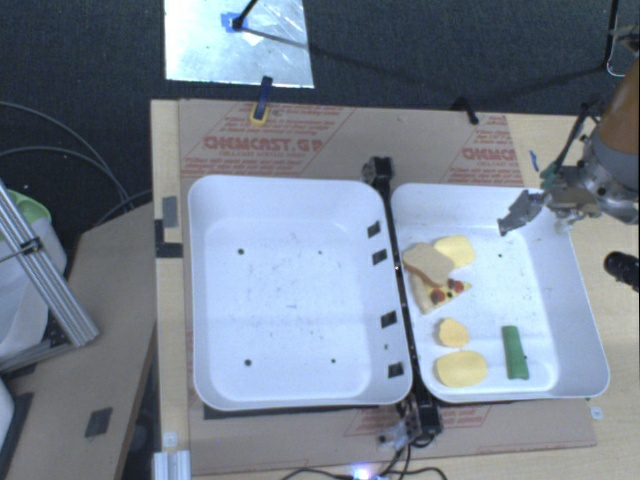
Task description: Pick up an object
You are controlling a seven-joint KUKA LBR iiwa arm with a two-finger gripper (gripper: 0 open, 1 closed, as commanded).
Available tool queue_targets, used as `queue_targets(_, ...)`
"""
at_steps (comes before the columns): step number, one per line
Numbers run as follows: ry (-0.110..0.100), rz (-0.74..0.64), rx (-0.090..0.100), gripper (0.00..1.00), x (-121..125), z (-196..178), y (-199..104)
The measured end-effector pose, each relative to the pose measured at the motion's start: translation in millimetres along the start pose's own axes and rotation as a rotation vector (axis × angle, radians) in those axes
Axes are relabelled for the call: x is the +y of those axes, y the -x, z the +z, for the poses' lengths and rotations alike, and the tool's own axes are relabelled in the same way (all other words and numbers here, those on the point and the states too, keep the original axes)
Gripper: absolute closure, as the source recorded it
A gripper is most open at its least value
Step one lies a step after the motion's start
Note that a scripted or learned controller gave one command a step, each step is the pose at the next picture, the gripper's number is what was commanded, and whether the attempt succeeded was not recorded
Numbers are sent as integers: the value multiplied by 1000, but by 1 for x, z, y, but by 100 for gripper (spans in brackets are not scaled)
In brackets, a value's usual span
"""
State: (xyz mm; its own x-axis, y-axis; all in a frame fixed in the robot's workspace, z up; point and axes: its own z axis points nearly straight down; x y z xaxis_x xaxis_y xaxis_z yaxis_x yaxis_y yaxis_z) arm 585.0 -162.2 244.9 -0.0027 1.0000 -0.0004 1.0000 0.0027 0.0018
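Our gripper (520,213) hangs over the far right part of the right bin (585,313), and we cannot tell from this slanted view how it is set, since it shows as one grey wedge against the white floor. Nothing is visibly in its hold.

Every candidate lies on the near side of the gripper and toward the divider. Closest is a cluster: a yellow rounded piece (455,250) touching a tan bread-like slice (428,262), with a pizza-like wedge (440,291) just under them. Farther toward us sit a small orange-yellow piece (453,333), a larger yellow piece (461,369), and a green stick (515,352) lying apart from the rest.

We judge the pick has not begun. To do it well, we should choose something isolated rather than the touching cluster; the green stick looks best, with free floor on both long sides. We would centre over its middle, turn across its narrow width, descend until almost at the floor, then close.
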Motion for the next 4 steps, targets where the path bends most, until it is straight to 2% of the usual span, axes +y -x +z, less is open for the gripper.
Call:
queue_targets(1, 0, 0, 3, 0, -32, 164, -51)
queue_targets(2, 5, -7, 3, 0, -86, 55, -112)
queue_targets(3, -2, 2, 1, 0, -98, 60, -104)
queue_targets(4, 0, -2, 1, 0, -86, 60, -112)
